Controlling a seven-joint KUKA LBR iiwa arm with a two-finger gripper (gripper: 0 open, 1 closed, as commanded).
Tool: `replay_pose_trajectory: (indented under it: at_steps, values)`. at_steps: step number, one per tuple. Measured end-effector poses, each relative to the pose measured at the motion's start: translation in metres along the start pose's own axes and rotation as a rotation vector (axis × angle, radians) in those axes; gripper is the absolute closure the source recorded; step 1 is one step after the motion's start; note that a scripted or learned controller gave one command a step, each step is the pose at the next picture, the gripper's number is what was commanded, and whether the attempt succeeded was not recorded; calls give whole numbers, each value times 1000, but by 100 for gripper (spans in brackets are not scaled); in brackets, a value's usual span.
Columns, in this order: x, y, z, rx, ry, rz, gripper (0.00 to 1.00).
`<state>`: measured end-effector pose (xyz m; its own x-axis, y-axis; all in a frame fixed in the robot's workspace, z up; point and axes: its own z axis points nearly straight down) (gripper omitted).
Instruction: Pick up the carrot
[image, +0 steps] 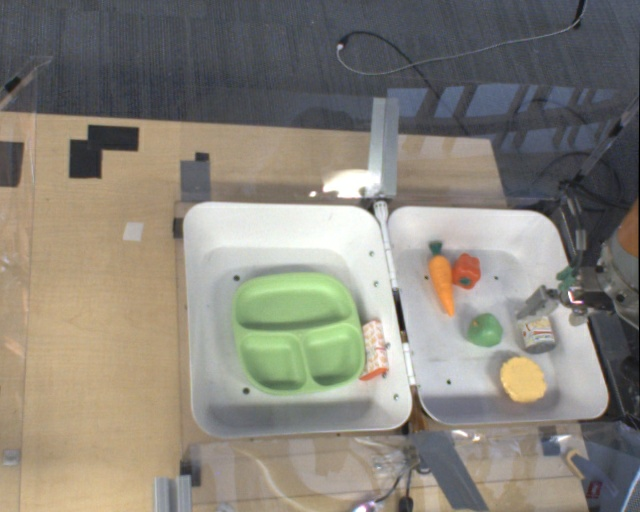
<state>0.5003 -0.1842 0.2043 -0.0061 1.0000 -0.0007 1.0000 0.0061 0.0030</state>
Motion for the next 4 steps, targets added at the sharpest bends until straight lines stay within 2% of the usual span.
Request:
replay_pose_trajectory:
  at_steps: [1,2,3,4]
  values:
    - [40,75,-9,-4,-1,-244,0]
    - [30,98,-62,-5,-3,-518,0]
    - [51,139,90,-29,-7,-406,0]
    - [85,130,115,-8,-3,-588,0]
